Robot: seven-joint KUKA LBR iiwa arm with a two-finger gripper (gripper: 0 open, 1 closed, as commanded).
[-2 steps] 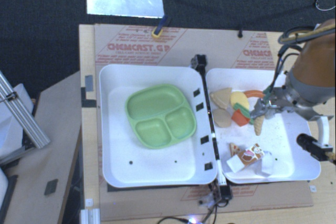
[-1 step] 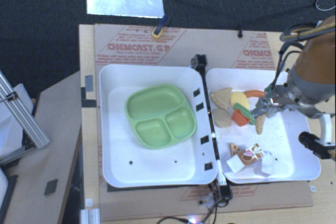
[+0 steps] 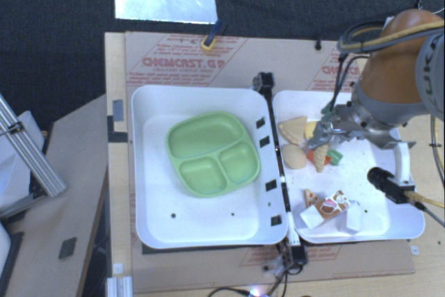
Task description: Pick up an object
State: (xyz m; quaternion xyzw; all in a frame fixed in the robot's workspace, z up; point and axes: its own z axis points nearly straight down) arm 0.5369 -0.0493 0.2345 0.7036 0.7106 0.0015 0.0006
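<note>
Grey claw [image 3: 325,138] low in right bin [image 3: 400,219], right side of desk [image 3: 83,142]; jaw state can't tell, nothing visibly gripped. Cone-shaped toy [image 3: 320,158] just beneath it, beige round piece [image 3: 294,157] and yellow wedge [image 3: 295,128] beside. Judgement: centre on cone, descend straight, avoid nudging neighbours. Green tray [image 3: 212,153] in left bin [image 3: 153,170].

bins: 2 [image 3: 149,219] [image 3: 410,222] | green divided tray: 1 [image 3: 212,153] | small toy items in right bin: several, count unclear
</note>
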